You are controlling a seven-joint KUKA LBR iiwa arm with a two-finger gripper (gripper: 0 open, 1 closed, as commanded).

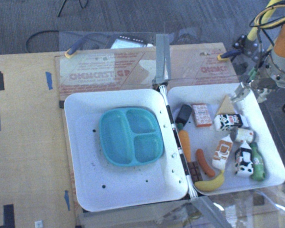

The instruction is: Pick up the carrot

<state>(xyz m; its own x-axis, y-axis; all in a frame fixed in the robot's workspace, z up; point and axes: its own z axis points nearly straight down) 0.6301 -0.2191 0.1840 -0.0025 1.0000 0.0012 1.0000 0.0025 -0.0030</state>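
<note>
The carrot (185, 145) is a short orange stick lying lengthwise at the left edge of the right bin (273, 155), close to the divider between the bins. My gripper (242, 93) hangs over the bin's far right corner, just right of a tan cheese wedge (225, 106). It is well away from the carrot, up and to the right of it. Nothing shows held in it.
Around the carrot lie a black object (184, 114), a chocolate bar (193, 170), a red sausage (204, 162) and a banana (210, 182). Further right are a small red box (201, 114), cow-patterned cartons (228, 122), a juice carton (223, 152) and a green bottle (257, 165). The left bin (82, 155) holds a teal divided plate (132, 136).
</note>
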